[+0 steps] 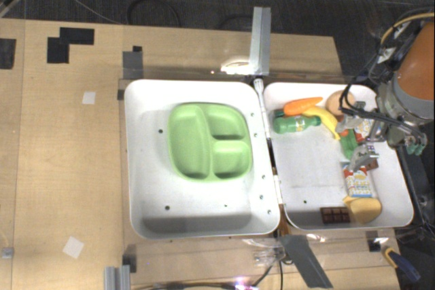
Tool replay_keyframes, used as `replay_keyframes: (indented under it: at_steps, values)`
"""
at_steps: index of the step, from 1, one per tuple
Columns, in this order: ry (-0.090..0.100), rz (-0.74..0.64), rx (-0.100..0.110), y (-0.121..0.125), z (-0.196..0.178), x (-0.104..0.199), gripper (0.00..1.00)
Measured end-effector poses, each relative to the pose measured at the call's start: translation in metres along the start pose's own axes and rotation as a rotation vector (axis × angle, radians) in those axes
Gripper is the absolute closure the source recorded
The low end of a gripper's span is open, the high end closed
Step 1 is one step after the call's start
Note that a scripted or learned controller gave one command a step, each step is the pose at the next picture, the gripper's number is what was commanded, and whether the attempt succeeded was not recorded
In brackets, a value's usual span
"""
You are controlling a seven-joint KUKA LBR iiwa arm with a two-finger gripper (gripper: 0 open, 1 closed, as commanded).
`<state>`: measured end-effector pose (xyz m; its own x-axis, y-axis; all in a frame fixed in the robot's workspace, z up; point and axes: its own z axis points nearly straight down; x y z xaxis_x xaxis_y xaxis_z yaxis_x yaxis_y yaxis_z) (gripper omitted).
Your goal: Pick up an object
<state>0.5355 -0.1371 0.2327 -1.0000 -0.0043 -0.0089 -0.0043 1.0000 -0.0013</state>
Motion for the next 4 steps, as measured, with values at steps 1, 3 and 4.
replay_keyframes:
  at_steps: [1, 3, 4]
  values:
    - [-0.005, 0.128, 0.001, -0.028, 0.135, 0.034, 0.0]
    - [-0.009, -0.124, 0.004, -0.069, 0.143, 0.001, 0.0]
    - [-0.009, -0.119, 0.003, -0.068, 0.142, 0.029, 0.0]
